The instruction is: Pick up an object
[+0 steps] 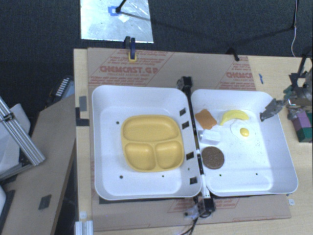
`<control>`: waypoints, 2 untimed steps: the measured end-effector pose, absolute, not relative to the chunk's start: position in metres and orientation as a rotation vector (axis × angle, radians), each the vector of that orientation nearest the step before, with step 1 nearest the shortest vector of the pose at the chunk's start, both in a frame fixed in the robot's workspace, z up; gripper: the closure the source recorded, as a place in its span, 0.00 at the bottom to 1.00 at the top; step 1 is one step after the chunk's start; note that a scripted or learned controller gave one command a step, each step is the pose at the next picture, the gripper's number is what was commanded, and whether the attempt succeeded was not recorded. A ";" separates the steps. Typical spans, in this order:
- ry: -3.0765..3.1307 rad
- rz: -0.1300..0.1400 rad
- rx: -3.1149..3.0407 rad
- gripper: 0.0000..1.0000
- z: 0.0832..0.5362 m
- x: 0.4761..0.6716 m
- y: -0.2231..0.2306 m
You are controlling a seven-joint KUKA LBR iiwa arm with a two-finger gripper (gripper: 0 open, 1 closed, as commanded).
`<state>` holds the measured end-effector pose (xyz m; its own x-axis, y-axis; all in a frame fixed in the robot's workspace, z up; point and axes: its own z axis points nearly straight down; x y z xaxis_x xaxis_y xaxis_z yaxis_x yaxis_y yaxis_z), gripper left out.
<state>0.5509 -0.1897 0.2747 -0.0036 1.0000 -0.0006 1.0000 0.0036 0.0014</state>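
The tabletop (pixel 83 180) bears two white bins side by side. The left bin (pixel 105 131) holds a yellow tray (pixel 149 142) with three compartments, lying flat near the bin's middle; the right bin (pixel 274 170) holds the small things, all gathered in its far left part. A tan cracker (pixel 206 118) lies nearest the divider, tilted; just near of it sits a small white card (pixel 211 136); near of that, a round brown cookie (pixel 212 157) rests close to the divider. Right of the cracker a banana (pixel 234 115) curves along the far side; a fried egg (pixel 243 131) lies just near of it, the two close or touching. At the right bin's far right rim the tool (pixel 270 110) hangs over the edge, well apart from the banana and egg; nothing is seen in it, and how far open it is cannot be told.
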 end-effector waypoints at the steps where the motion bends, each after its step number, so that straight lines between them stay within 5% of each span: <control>1: 2.223 0.000 2.220 0.00 0.217 0.552 -0.197; 2: 2.223 0.000 2.220 0.00 0.155 0.552 -0.200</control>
<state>0.5520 -0.2001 0.1555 -0.0014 1.0000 0.0001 1.0000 0.0014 -0.0005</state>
